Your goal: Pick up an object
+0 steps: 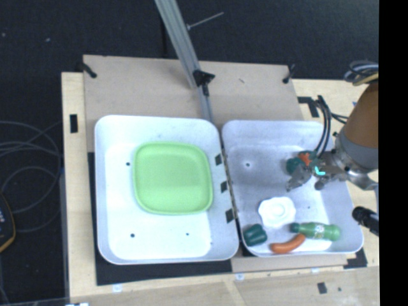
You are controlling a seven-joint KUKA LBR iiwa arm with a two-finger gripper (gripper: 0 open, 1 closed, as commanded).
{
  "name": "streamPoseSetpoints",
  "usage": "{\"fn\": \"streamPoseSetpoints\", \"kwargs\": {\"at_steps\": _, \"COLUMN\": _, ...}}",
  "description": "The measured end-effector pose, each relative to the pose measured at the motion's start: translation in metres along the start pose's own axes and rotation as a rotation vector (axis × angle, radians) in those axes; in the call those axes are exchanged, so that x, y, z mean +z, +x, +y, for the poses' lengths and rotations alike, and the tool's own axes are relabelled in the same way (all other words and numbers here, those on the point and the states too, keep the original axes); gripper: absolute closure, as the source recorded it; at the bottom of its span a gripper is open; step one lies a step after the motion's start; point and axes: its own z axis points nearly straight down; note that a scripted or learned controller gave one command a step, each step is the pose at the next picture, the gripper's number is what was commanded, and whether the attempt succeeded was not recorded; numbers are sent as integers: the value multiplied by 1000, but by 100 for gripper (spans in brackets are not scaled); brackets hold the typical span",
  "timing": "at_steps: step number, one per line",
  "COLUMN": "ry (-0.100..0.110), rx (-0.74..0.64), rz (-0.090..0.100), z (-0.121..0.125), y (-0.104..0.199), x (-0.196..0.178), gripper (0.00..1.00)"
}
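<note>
Nothing's been picked up yet: the gripper [305, 174] is hung over the right bin [255, 139], its grip state can't be told.

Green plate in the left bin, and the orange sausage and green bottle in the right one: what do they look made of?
Green plate: probably plastic, matte, one even pale colour with soft rounded corners.
Orange sausage: likely a plastic or rubber toy, smooth and uniformly coloured; too small to be sure.
Green bottle: seemingly plastic, with a light band like a label.
</note>
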Motion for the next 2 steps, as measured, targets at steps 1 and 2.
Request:
{"fn": "streamPoseSetpoints", "kwargs": {"at_steps": 1, "ry": 0, "rx": 0, "rz": 0, "z": 0, "y": 0, "x": 0, "gripper": 0}}
{"fn": "streamPoseSetpoints", "kwargs": {"at_steps": 2, "ry": 4, "rx": 1, "rz": 0, "z": -6, "y": -4, "x": 44, "gripper": 0}}
